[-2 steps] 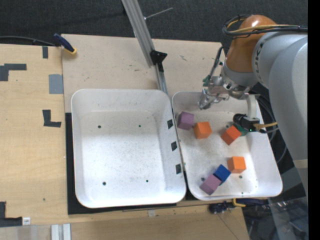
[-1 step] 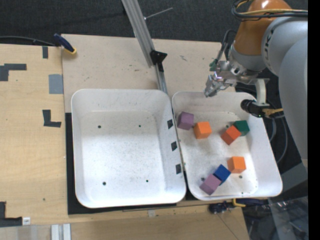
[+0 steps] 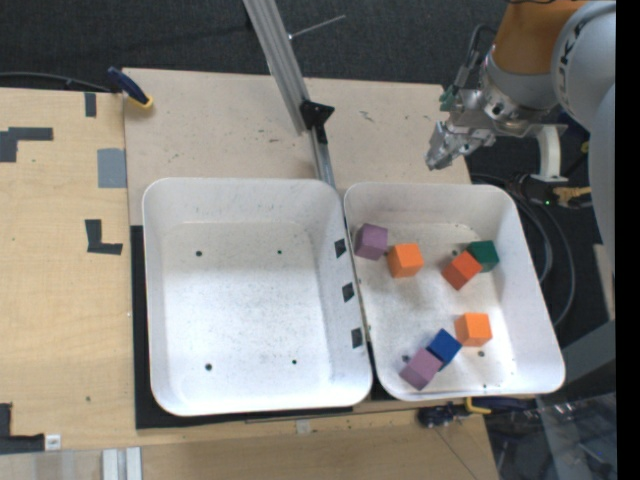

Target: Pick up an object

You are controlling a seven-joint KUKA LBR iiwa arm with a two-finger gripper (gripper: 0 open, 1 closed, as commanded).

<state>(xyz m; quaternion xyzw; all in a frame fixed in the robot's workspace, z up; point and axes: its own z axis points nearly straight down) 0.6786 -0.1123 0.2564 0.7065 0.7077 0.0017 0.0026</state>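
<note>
Overhead slanted view of a light wooden bench (image 3: 230,128) bearing two shallow white plastic bins side by side. The left bin (image 3: 160,268) adjoins the right bin (image 3: 520,268), which contains seven small blocks. At its far left lies a purple cube (image 3: 372,240), just beside an orange cube (image 3: 405,260). Toward the far right, a red-orange cube (image 3: 462,269) touches a green cube (image 3: 484,255). Nearer the camera, a second orange cube (image 3: 474,328) sits apart, and a blue cube (image 3: 443,347) touches a second purple cube (image 3: 421,369). The grey arm with an orange band (image 3: 545,38) reaches in from the right. Its hand (image 3: 445,151) hangs above the bench just beyond the right bin's far rim, holding nothing; whether its fingers are spread or closed cannot be told.
</note>
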